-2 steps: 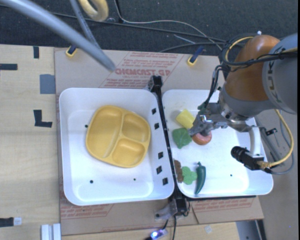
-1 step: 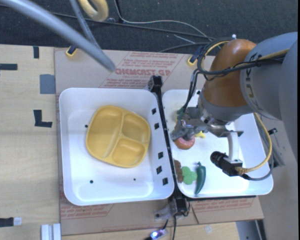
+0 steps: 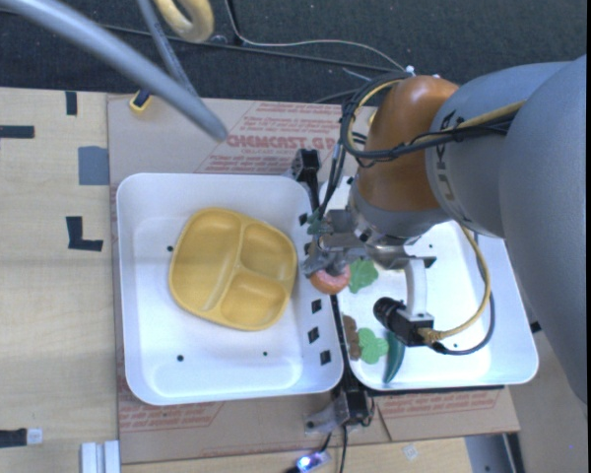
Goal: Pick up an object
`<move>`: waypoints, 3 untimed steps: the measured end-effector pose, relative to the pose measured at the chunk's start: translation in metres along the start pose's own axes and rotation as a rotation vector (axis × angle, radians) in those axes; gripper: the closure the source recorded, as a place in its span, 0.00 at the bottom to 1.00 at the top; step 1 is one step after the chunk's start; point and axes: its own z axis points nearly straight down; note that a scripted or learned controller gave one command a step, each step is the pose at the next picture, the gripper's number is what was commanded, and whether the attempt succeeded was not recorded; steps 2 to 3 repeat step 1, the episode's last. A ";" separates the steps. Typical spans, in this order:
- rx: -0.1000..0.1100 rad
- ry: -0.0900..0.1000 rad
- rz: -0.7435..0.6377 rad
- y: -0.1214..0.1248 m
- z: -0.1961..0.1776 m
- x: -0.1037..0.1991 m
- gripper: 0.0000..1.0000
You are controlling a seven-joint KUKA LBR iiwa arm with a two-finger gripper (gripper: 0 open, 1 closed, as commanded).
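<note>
My gripper (image 3: 327,260) hangs over the left edge of the right bin (image 3: 502,353), next to the divide between the bins. An orange-pink round toy (image 3: 328,281) sits right under its tip, touching it, with a light green piece (image 3: 362,275) beside it. The wrist hides how the gripper stands around the toy. Lower in the same bin lie a green leafy piece (image 3: 371,346), a dark green pepper-like piece (image 3: 393,361) and a small brown bit (image 3: 352,336).
The left bin (image 3: 138,264) holds a yellow divided plate (image 3: 232,268). The grey arm with its orange band (image 3: 414,136) covers much of the right bin. A black cable with a yellow stretch (image 3: 463,331) loops over the right bin. Cardboard lies under both bins.
</note>
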 end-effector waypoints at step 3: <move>-0.001 0.000 0.000 0.002 -0.012 0.047 1.00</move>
